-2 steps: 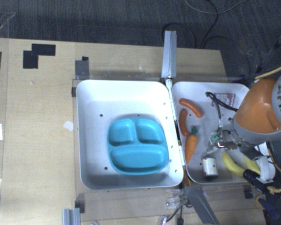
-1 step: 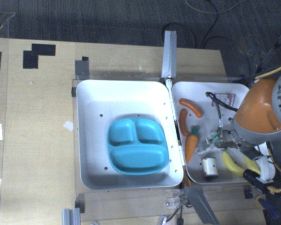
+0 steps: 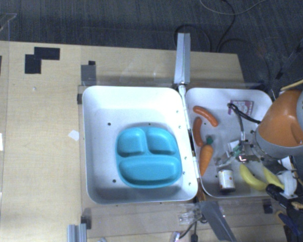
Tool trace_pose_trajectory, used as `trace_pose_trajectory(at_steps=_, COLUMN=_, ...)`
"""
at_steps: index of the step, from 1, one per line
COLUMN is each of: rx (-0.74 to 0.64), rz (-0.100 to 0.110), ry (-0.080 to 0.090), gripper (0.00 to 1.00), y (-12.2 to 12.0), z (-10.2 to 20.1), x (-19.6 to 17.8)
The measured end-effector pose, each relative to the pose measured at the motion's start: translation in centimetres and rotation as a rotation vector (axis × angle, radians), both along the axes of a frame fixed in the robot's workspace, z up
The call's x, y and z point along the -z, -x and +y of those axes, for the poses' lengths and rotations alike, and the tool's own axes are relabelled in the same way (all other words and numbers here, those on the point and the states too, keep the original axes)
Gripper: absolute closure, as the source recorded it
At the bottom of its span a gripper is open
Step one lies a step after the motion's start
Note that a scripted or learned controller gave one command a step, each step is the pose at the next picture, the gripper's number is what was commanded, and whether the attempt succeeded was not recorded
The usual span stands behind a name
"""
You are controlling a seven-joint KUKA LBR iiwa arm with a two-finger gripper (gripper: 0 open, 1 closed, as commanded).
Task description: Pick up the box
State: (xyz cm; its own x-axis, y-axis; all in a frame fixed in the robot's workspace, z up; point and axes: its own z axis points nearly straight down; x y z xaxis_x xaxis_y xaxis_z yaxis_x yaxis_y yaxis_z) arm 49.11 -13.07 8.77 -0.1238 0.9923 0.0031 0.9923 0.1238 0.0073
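A: What colours sit beside the sky-blue three-compartment plastic tray (image 3: 149, 156)?

B: It lies in a plain white shallow bin (image 3: 98, 135). Right of the tray, a second white bin (image 3: 260, 97) holds two orange-red sausages (image 3: 205, 116), an orange carrot with a green top (image 3: 206, 158) and a yellow banana (image 3: 252, 178).

A: And the small box (image 3: 242, 106)?

B: Farther right of the tray; whitish with a dark red print, perhaps, since it is too small to tell. The arm's band (image 3: 288, 120) is orange, and the bench (image 3: 35, 135) pale wood with black patches.
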Motion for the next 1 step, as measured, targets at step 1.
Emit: trace_pose_trajectory(at_steps=1, rx=-0.001, rz=-0.006, ry=0.002, gripper=1.0, y=-0.34, z=-0.04, x=-0.91)
